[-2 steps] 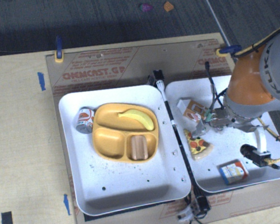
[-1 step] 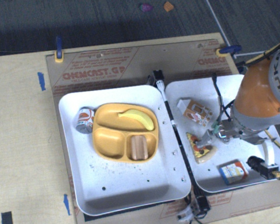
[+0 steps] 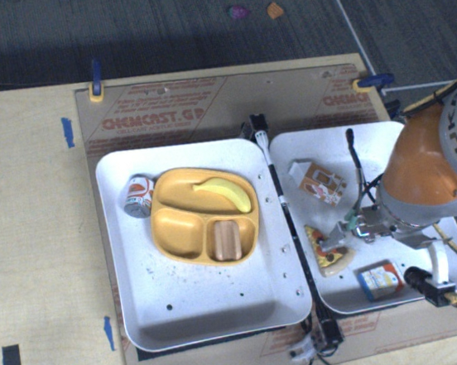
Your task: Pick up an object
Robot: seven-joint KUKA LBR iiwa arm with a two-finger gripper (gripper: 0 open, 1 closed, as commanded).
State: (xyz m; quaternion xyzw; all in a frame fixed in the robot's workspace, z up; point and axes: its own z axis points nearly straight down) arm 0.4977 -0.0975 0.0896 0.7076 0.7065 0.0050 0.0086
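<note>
Fingers (image 3: 354,232) first: they sit low in the bin (image 3: 389,133) on the arm's side, tucked under the wrist, and I cannot tell whether they are released or clenched. Nothing shows between them, so I count nothing as held.

I take the yellow-and-red piece (image 3: 329,251) as my reference, since it lies just beside the tip, toward the neighbouring bin. It looks like the target of this try. Nearer the camera than that piece sits a small blue-and-orange box (image 3: 379,280), well clear of it. Farther back than the piece, in the same bin, lies a printed snack packet (image 3: 322,182), also apart from it. Across the rim from the piece, in the other bin (image 3: 130,257), a yellow divided tray (image 3: 186,225) carries a banana (image 3: 225,193) and a brown block (image 3: 225,240). A small can (image 3: 137,196) touches the tray's far corner.

In my judgement the step in hand is the approach, with the grasp not yet made. To do it well I would centre the tip over the piece rather than beside it. It looks flat and irregular, so I would straddle its narrow width, go fully down to the bin floor, and close before lifting. Closing off-centre would likely just push it toward the rim.
</note>
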